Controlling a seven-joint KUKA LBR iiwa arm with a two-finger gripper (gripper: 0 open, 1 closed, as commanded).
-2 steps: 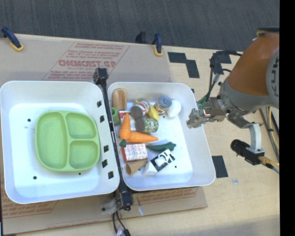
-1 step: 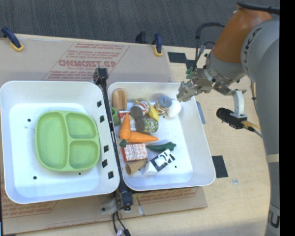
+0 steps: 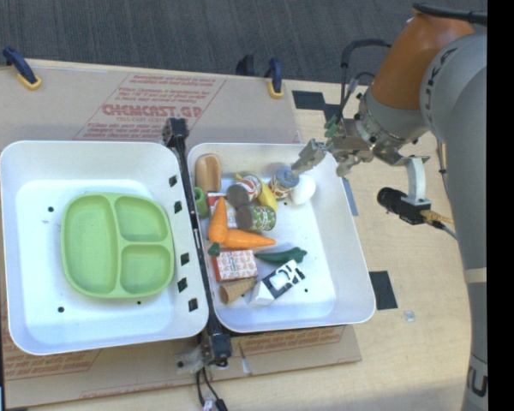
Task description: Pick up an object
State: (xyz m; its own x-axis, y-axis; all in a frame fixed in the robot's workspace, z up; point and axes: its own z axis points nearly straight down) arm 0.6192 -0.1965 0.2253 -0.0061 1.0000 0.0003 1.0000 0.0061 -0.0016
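The grey arm with its orange band [image 3: 411,54] reaches in from 3 o'clock, and its two-finger gripper [image 3: 307,157] hangs over the 1 o'clock corner of the right-hand shallow white bin [image 3: 347,281]. I cannot tell whether the hand is open or closed, and nothing can be seen clamped in it. Just below it lie a small grey-blue round piece [image 3: 284,178] and a white egg-shaped toy [image 3: 302,192], touching each other; either looks like the likely target.

Judging by this, the pick is not yet done: the approach seems made, while the grasp and lift are left.

The rest of the candidates crowd the left half of that bin: a tan bread-roll toy [image 3: 207,172] at 11 o'clock, an orange plastic carrot [image 3: 227,232] near the centre, a dark green pod-shaped toy [image 3: 281,254] beside it, a small red and white printed carton [image 3: 236,265] and a black and white patterned card [image 3: 283,278] toward 6 o'clock.

The left-hand white bin [image 3: 17,315] carries 1 pale green 3-compartment plastic plate [image 3: 117,244].

The brown cardboard sheet [image 3: 111,101] under both bins bears red print; the largest line seems to read "CHEMCAST GP", the smaller lines being too fine to read. The carton's lettering is likewise illegible
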